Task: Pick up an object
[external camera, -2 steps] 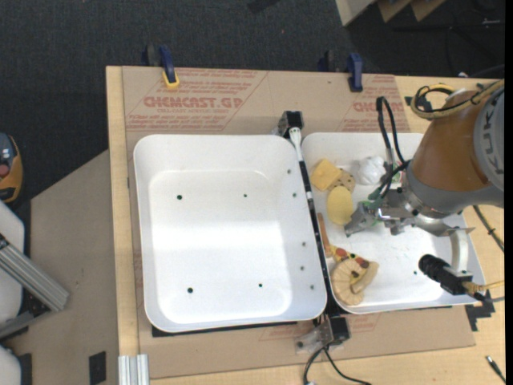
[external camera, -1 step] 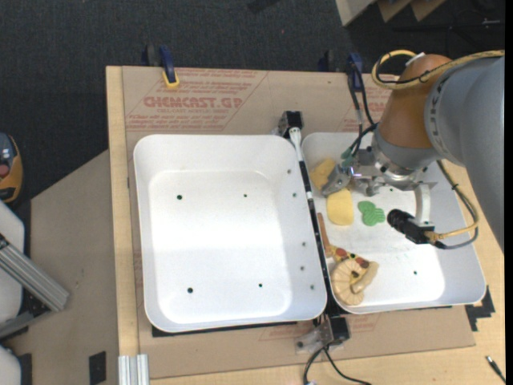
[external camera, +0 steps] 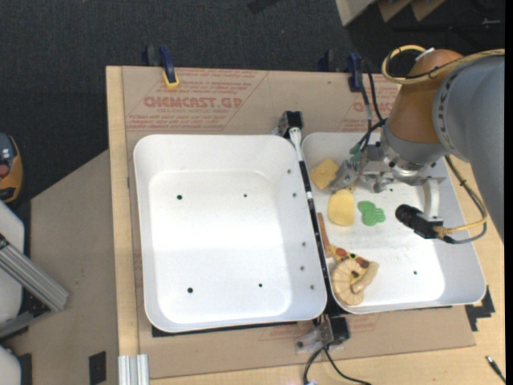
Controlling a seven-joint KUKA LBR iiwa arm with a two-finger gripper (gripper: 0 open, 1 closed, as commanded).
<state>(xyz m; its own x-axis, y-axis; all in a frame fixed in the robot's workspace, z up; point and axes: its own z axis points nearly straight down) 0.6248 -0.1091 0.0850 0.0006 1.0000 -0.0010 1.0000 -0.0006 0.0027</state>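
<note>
Dark grey carpet surrounds the bench (external camera: 240,95), which is covered by a brown board with red printing and fixed at its far edge by blue clamps. On the bench stand two shallow white bins, touching each other along one side. The left bin (external camera: 160,167) is the bigger one in this view and shows small dark dots on its floor. The right bin (external camera: 457,287) holds all the objects.

Near the shared wall of the right bin lies a pale yellow flat piece (external camera: 325,173), at the far side. Just beside it, nearer to the camera, is a yellow rounded object (external camera: 341,208), and a small green object (external camera: 370,213) lies close on its right, almost touching it. In the near corner lies a beige toy (external camera: 353,277) with red and orange spots; its exact kind I cannot tell.

The arm (external camera: 465,103) comes in from the right, with its orange band above the wrist. The hand (external camera: 365,175) is low over the far part of the right bin, between the flat piece and the green object. Whether it is apart or together I cannot tell, and no object is seen in its grip.
</note>
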